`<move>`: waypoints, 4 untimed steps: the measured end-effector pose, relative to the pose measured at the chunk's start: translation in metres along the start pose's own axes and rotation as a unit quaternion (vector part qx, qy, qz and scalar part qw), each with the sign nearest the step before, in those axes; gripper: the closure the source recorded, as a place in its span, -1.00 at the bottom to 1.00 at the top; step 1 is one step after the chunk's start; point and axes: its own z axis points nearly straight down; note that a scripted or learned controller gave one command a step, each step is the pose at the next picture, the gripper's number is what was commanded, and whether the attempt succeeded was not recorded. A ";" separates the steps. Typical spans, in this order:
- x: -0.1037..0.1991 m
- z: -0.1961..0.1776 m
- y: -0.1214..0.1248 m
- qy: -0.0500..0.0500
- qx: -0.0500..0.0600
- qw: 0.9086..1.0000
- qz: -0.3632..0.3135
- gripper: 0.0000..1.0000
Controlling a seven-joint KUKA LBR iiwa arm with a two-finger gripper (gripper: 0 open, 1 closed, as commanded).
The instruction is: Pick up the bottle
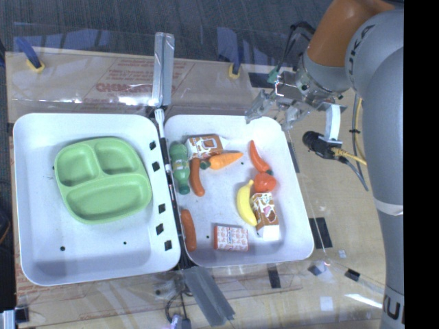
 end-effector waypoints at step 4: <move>0.072 0.135 -0.009 -0.005 -0.004 0.984 -0.179 -1.00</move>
